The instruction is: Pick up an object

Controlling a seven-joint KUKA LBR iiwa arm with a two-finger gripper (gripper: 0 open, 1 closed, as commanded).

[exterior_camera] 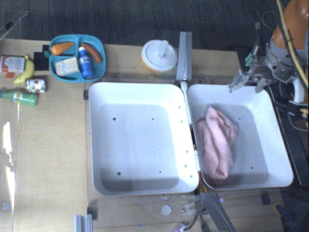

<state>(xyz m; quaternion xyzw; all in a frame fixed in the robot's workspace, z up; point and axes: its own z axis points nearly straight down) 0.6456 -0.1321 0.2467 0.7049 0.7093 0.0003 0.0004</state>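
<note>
You can see the gripper [249, 80] up by the far edge of the right bin [270, 175], near its far right corner. Its two thin fingers [236, 84] are spread apart, with nothing between them. Behind them is the grey wrist, and then the orange band of the arm [292, 18] at the far right.

Look down into the right bin and you find the pink cloth [217, 142]. It lies crumpled on the bin floor, toward the left side (close to the wall shared with the other bin). The cloth is well apart from the gripper.

The left bin [137, 139] sits right beside it, touching along the middle.

Past the bins, at the far side of the bench, stands a white and yellow cup with a lid [159, 56]. Farther left is a blue tray [77, 58] with toy food in it. A toy banana [26, 70], a small can [35, 85] and a green bottle [19, 97] lie at the left edge.
</note>
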